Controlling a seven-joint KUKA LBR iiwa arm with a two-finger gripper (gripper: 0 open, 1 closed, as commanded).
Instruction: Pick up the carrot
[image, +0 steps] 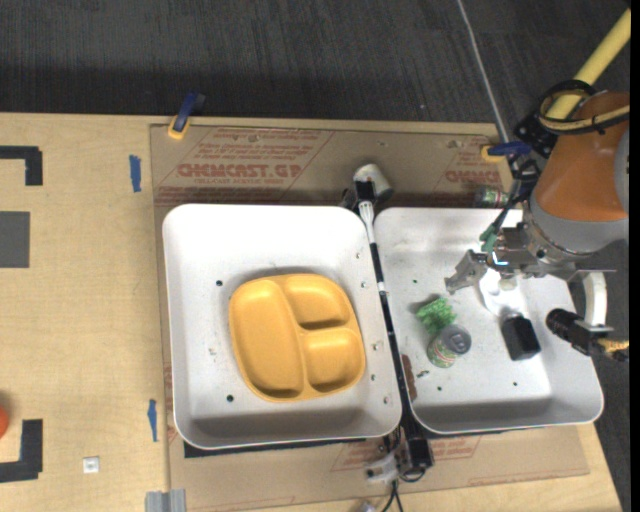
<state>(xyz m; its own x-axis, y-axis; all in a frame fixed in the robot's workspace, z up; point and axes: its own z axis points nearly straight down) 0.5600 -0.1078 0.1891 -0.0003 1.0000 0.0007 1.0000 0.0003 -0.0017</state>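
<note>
Carrot: cannot be made out for certain among the things in view; no place can be given for it.
Right bin (560, 390): a small green leafy item (435, 313), a round item with a greyish top (451, 345) just beside and below it, and a black block (520, 337) further right are held in it.
Tool (497, 264): is seen over the upper middle of the right bin, above the three items; how far it is opened, and whether anything is gripped, cannot be told.
Arm (585, 190): is cut off by the right edge, and the bin's upper right corner is covered by it.
Left bin (180, 300): a yellow divided plate (297, 335) is held in it.
Counter (80, 300): an orange-red patch (3, 422) is cut off by the left edge; what it is cannot be told.
</note>
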